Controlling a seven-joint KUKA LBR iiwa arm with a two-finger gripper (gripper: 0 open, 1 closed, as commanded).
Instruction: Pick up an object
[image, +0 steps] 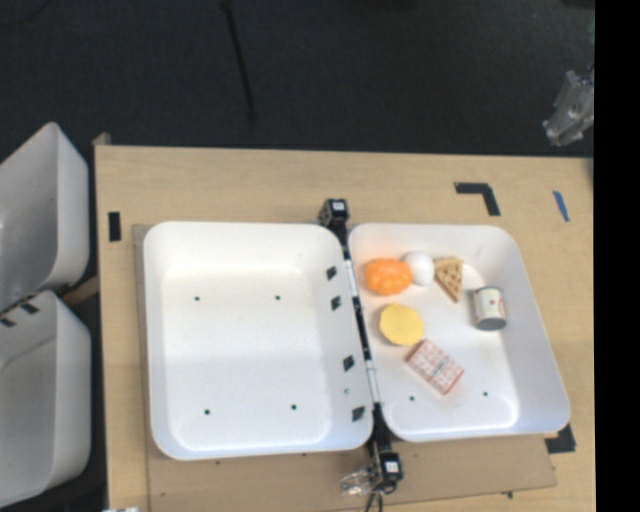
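- Jaws show as a blurred pale grey shape at 1 o'clock in the view, above the dark ground beyond the table; I cannot tell whether they are open or closed, and they are well apart from every object
- left bin, white and shallow, lies at 9 o'clock of the table, touching its neighbour along the middle seam
- right bin lies at 3 o'clock and holds all the objects
- pink patterned packet lies tilted at 6 o'clock of the group
- orange lump sits at 10 o'clock of the right bin, near the seam
- yellow disc lies flat between lump and packet
- grey can lies on its side at 3 o'clock of the group
- tan wedge lies just beside the can, at its 10 o'clock
- white ball sits between lump and wedge, touching the lump
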